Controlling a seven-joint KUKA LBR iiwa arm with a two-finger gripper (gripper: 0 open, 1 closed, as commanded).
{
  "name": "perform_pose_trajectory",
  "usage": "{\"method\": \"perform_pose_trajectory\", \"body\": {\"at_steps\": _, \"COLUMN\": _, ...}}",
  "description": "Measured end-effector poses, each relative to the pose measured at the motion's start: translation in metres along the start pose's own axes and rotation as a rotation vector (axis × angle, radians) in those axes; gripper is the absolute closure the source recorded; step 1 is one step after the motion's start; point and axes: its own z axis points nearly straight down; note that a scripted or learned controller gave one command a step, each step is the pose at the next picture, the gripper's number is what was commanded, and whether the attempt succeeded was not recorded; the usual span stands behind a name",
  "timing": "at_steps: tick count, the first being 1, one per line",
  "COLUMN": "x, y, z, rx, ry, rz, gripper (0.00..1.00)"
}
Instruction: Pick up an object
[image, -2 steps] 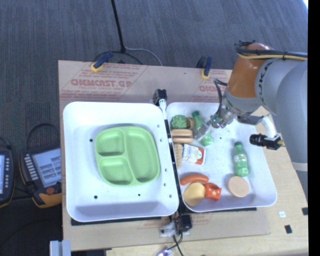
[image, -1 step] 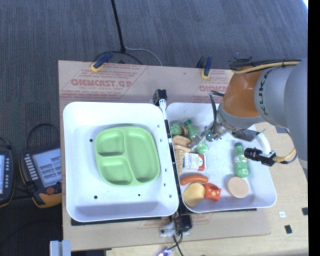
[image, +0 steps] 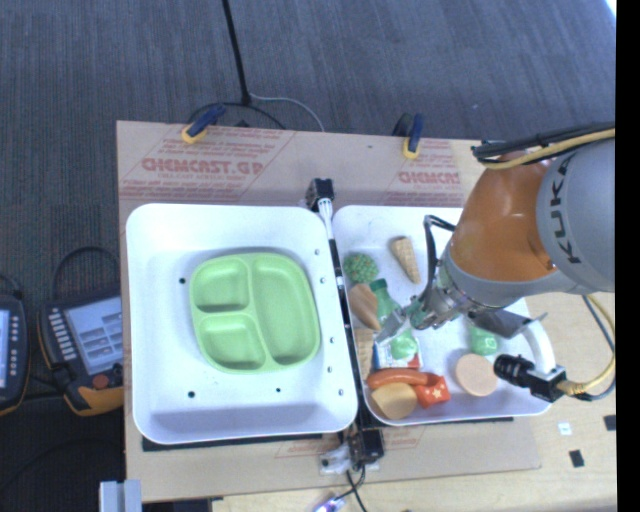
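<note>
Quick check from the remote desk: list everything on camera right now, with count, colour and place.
Bins: two, white, side by side on the bench.
Divided plate: one, light green, in the left bin.
Broccoli: one, green, right bin, upper left.
Cone: one, tan, right bin, top.
Round disc: one, beige, right bin, lower right.
Red piece: one, right bin, bottom.
Clamps: two, yellow and blue, board's far edge.
Arm: one, grey with orange band, over the right bin.
Hand: one, low among the right bin's items.

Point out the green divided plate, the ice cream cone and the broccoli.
green divided plate (image: 254, 310), camera view, centre divider.
ice cream cone (image: 406, 258), camera view, mid-cone.
broccoli (image: 360, 267), camera view, its top.
</note>
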Motion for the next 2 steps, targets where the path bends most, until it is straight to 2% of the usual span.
{"method": "perform_pose_trajectory", "body": {"at_steps": 1, "x": 0.043, "y": 0.0033, "z": 0.0005, "rx": 0.002, "ry": 0.001, "rz": -0.104, "gripper": 1.0}}
{"method": "perform_pose_trajectory", "body": {"at_steps": 2, "x": 0.0474, "y": 0.0054, "z": -0.0003, "rx": 0.001, "ry": 0.0, "rz": -0.35, "gripper": 1.0}}
